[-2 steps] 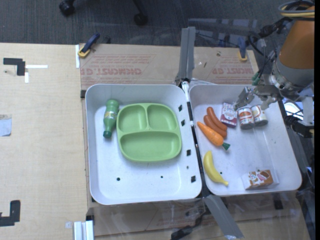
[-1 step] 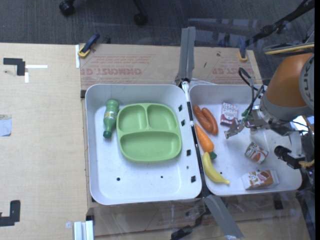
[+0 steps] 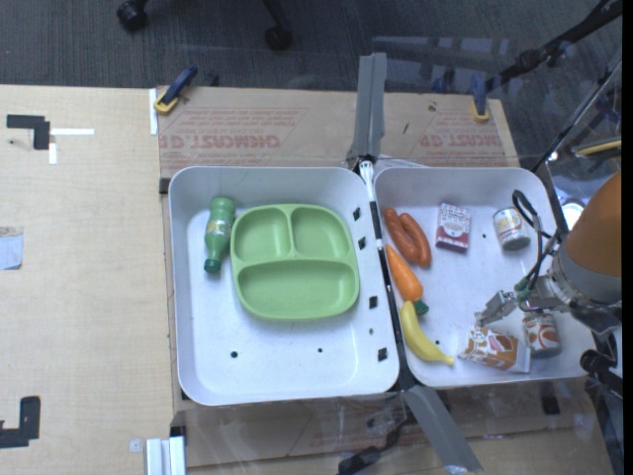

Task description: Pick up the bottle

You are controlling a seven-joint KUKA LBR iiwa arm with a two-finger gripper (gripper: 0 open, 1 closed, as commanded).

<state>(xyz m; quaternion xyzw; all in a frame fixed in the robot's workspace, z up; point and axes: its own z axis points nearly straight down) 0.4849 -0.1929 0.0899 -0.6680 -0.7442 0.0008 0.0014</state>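
Camera view

Arm: it comes in from the right edge, with the orange band (image 3: 601, 237) showing above the wrist over the right bin's (image 3: 465, 191) far right side.

Gripper: the gripper (image 3: 497, 308) is low in the right bin, its metal fingers pointing left and down. The fingers stand slightly apart with nothing visible between them.

Just beside the gripper: a crumpled orange-and-white snack packet (image 3: 492, 348) lies directly below the fingertips, close to them; whether they touch cannot be told. A small can (image 3: 541, 335) lies to the gripper's right, under the wrist.

Above the gripper: a second small tin (image 3: 509, 228) lies near the bin's upper right, and a red-and-white carton (image 3: 454, 228) is up and to the left of the fingers.

Left of the gripper: a banana (image 3: 423, 334) lies near the bin's lower left wall. A carrot (image 3: 404, 276) and sausages (image 3: 408, 236) sit further up along that same wall.

Bottle: the green bottle (image 3: 217, 232) lies in the left bin (image 3: 277, 379), well apart from the gripper, far to its left and somewhat higher in the view. It lies along the bin's left side with its cap end pointing down the view.

Beside the bottle: a green divided plate (image 3: 295, 261) sits between bottle and gripper, its left rim just beside the bottle.
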